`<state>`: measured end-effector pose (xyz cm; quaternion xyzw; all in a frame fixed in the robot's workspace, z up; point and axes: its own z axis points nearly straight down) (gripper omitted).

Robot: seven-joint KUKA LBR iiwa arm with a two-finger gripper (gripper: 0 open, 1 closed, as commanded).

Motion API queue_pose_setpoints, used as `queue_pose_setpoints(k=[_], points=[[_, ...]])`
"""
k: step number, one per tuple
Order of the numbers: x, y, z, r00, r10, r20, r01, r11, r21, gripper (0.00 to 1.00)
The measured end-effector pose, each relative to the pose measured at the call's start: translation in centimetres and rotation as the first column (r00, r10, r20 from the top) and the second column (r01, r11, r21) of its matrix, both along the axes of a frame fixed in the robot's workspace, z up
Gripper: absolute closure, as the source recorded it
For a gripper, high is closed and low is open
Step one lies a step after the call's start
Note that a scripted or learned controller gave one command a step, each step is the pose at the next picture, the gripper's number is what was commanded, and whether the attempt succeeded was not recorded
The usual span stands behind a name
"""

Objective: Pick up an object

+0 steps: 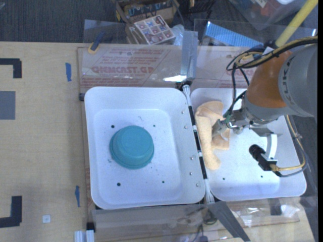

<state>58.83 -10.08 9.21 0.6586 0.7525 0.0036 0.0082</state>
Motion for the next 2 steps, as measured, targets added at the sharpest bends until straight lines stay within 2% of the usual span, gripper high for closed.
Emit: queue_pose_setpoints(k=[1,2], points=[[0.1,0.1,1.1,1.0,-0.002,0.005,0.002,1.0,0.003,1.0],[4.3,4.5,9.3,0.995,0.1,-0.015,-0.1,0.995,0.004,1.0]])
